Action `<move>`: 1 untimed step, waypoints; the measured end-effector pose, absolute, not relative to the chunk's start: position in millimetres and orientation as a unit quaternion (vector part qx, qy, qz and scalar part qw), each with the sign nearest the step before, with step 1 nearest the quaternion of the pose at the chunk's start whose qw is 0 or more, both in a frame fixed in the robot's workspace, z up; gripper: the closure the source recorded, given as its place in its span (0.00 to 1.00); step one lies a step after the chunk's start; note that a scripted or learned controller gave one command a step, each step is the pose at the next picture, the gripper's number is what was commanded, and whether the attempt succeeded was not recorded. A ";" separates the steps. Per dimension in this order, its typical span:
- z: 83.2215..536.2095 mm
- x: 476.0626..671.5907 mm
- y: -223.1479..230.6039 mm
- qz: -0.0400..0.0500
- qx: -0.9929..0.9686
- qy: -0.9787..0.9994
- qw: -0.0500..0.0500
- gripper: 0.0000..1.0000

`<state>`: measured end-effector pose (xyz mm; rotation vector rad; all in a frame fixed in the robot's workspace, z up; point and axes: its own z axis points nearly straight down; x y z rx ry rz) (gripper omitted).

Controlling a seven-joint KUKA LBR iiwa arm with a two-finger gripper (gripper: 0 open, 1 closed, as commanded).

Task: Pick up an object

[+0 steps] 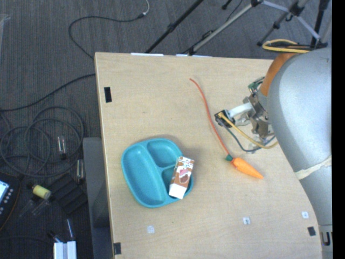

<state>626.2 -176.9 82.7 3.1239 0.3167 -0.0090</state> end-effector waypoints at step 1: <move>90.8 625.2 -177.0 -0.006 0.995 0.102 0.002 1.00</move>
